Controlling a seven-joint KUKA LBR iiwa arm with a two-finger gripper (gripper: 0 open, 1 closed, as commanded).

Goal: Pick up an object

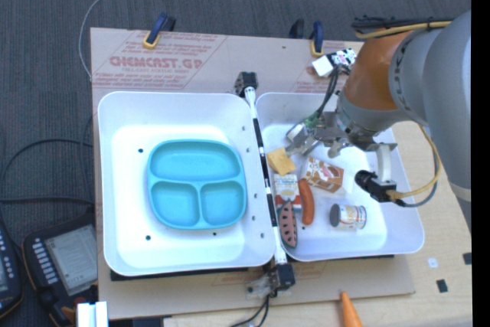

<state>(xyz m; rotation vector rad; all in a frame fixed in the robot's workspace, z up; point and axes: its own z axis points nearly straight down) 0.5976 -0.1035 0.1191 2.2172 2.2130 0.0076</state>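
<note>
My gripper (315, 143) hangs over the upper middle of the right bin (406, 230), open, with nothing between its fingers. Just below it lie a yellow cheese block (279, 161) and a brown snack packet (325, 175). Further toward the front are a small white packet (285, 185), a red sausage (307, 203), a dark red slice (288, 224) by the divider, and a small can (348, 216) on its side.
The left bin (122, 241) holds a blue three-part plate (197, 184). A black-and-white rail (260, 157) separates the bins. The arm's wrist and cables (383, 180) cover the right bin's upper right part.
</note>
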